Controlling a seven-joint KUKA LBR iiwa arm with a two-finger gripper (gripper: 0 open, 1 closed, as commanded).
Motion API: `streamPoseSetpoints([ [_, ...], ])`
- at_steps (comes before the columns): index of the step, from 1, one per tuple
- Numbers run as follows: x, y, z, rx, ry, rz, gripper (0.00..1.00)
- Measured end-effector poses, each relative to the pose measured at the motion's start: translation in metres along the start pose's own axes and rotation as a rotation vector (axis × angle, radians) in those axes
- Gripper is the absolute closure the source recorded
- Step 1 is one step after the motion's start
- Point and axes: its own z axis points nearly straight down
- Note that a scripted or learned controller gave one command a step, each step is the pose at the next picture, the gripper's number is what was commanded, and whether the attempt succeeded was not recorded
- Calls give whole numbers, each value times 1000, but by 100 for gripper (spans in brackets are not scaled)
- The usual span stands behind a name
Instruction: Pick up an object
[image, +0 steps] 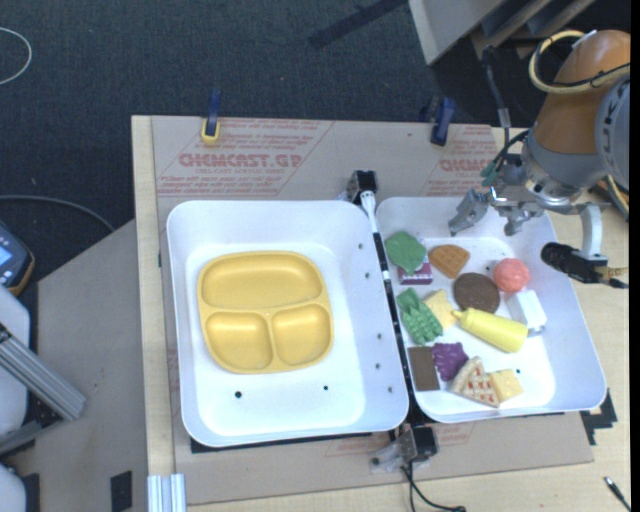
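A pale board covers the surface, with dark carpet beyond. The left bin holds a yellow divided tray. The right bin holds toy food: greens, pink ball, brown disc, yellow bottle, waffle. The claw hangs spread over that bin's far edge, pinching nothing.

One camera sitting high above bench, looking down at slant. Taking in both white bins side by side, from fairly far. Arm coming in from right.
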Motion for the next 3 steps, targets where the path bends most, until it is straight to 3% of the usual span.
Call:
streamPoseSetpoints([
  [1, 4, 7, 60, 1, 1, -2, 0],
  [2, 5, 7, 84, -1, 0, -1, 0],
  [3, 6, 9, 71, -6, -1, -2, 100],
])
